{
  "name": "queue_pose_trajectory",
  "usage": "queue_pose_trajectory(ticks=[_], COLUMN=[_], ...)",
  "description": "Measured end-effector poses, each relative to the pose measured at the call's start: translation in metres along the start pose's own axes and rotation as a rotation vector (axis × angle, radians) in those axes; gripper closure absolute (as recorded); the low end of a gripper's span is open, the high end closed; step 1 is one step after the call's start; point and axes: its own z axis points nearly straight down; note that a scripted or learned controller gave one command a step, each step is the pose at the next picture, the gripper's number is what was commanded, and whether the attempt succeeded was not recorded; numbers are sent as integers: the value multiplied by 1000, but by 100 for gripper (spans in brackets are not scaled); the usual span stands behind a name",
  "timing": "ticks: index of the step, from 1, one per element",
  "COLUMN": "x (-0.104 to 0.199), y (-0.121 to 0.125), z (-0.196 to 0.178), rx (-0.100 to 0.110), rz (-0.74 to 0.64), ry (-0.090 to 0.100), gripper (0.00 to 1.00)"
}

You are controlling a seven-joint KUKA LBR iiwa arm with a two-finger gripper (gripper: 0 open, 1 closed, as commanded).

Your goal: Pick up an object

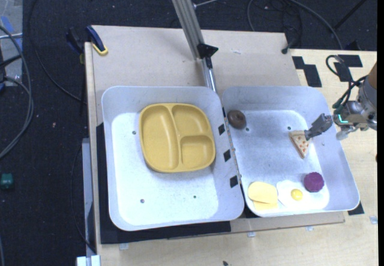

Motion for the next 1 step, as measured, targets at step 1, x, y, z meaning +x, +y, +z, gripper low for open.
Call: queue_pose_trajectory(ticks=[1], x=[0], y=[0], z=[0], rx=[-1], rz=[0], ry=[0], gripper=[0])
